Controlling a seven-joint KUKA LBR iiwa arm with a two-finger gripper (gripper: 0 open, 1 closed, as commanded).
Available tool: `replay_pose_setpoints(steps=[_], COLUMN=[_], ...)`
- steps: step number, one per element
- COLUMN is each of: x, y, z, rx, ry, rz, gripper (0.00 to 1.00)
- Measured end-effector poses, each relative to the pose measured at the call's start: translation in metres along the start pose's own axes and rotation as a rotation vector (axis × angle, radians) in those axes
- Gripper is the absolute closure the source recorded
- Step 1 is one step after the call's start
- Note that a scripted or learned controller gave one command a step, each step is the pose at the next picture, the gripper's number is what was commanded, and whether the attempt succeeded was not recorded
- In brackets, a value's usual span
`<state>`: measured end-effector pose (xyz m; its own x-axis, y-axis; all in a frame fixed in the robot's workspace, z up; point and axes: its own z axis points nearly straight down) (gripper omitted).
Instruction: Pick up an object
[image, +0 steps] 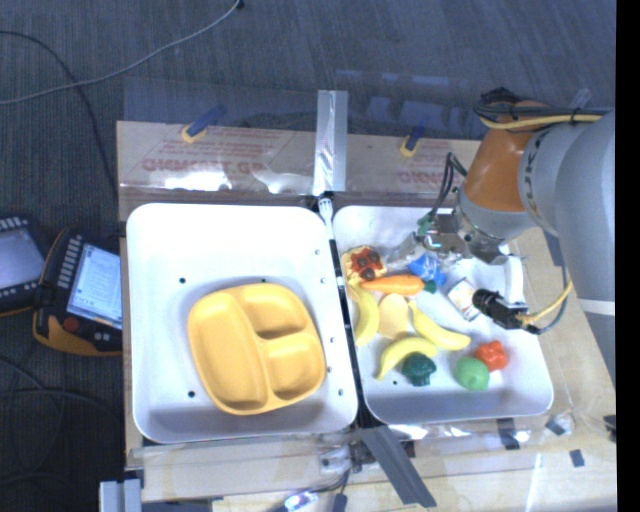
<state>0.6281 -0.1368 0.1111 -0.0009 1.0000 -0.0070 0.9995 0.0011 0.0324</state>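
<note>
The right bin (530, 395) holds toy food: a carrot (391, 284), a pizza slice (363, 263), several bananas (402, 352), a broccoli (418, 369), a green apple (472, 374), a red pepper (490, 352) and a small blue piece (426, 268). My gripper (437, 240) hangs over the bin's far part, just above the blue piece and the carrot's right end. The wrist hides the fingertips, and I see nothing held between them.
The left bin (160, 250) carries a yellow divided tray (256, 345). A metal divider post (330, 140) rises between the bins at the back. A pendant with a screen (85, 290) lies left of the bench. A cable (520, 315) loops over the right bin's right side.
</note>
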Motion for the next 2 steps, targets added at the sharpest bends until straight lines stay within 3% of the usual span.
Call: replay_pose_setpoints(steps=[1, 2], x=[-0.005, 0.063], y=[0.03, 0.014], z=[0.006, -0.072], rx=[0.022, 0.035], ry=[0.002, 0.004], rz=[0.114, 0.116], gripper=[1.0, 1.0])
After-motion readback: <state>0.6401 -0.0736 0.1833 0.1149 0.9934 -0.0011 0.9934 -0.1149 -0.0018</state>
